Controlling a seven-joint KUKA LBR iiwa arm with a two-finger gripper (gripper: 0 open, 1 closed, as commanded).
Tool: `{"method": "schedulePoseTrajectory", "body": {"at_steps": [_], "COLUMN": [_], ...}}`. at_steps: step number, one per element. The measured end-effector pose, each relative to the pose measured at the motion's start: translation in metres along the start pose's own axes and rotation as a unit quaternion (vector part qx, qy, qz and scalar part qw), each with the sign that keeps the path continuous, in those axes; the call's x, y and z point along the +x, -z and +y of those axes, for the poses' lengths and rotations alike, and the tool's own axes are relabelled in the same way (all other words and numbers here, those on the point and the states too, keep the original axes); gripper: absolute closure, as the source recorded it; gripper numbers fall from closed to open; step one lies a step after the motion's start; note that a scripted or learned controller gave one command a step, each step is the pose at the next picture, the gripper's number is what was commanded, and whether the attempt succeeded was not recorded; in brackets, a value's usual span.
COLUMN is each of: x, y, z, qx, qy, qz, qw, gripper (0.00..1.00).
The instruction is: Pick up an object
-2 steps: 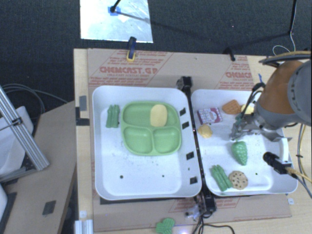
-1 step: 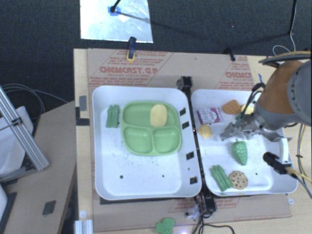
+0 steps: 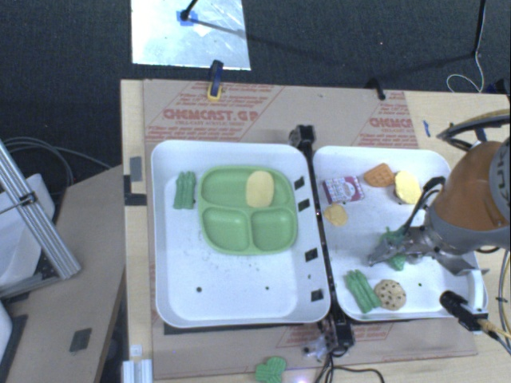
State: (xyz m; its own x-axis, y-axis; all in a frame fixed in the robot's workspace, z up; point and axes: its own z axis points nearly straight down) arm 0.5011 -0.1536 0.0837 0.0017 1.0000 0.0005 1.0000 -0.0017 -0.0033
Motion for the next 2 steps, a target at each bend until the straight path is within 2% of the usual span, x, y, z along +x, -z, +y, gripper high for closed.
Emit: {"method": "schedulePoseTrajectory", "body": {"at_steps": [1, 2], "x": [0.0, 0.081], "y": [0.012, 0.105], "z": [0.004, 0.034], "qx": [-0.004, -0.008], "qy": [0.001, 0.007], "qz": [-0.001, 0.001], "qw": [1.0, 0.9999], "gripper": [1.0, 1.0]}}
